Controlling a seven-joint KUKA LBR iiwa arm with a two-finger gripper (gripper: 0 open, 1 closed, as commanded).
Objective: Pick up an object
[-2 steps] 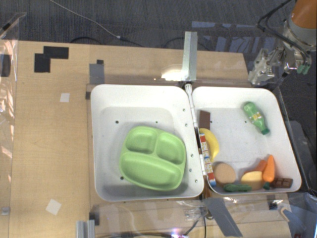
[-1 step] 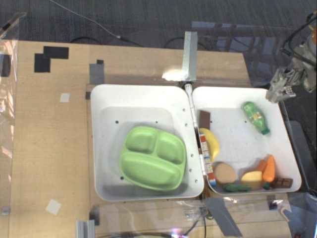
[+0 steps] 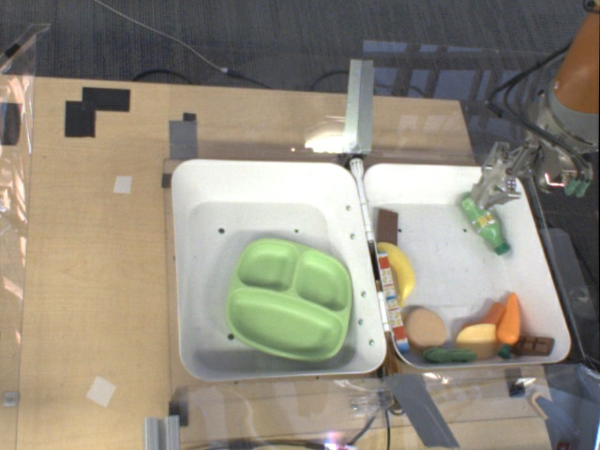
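My gripper hangs over the far right part of the right bin, reaching in from the right. Right below its tip lies a small green bottle, slanting toward the bin's right wall; its upper end meets the gripper's tip, and I cannot tell whether it is held. Along the bin's left side lie a brown bar and a banana. The near edge holds a tan round piece, a green cucumber, a yellow piece, a carrot and a brown block.
The left bin holds a light green divided plate. A striped packet lies along the divider between the bins. A metal post stands behind the bins, and cables run at the far right.
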